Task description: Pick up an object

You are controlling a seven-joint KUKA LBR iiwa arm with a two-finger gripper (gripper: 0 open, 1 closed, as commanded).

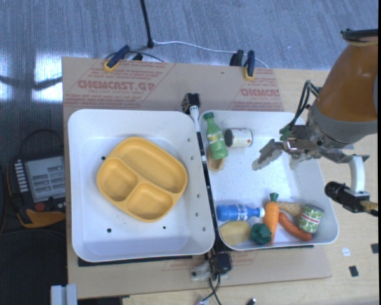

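Cardboard point(146, 81) on the worktop reads "CHEMCAST GP" in red. The tool point(280, 155) hangs over the right bin point(241, 176), fingers apart, gripping nothing.

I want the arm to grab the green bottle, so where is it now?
In the camera view, the green bottle lies in the right bin's far left corner, against the divider, beside a small can.

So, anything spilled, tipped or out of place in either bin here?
Nothing spilled. The green bottle and blue bottle lie on their sides in the right bin, as loose items would. The yellow tray sits askew in the left bin.
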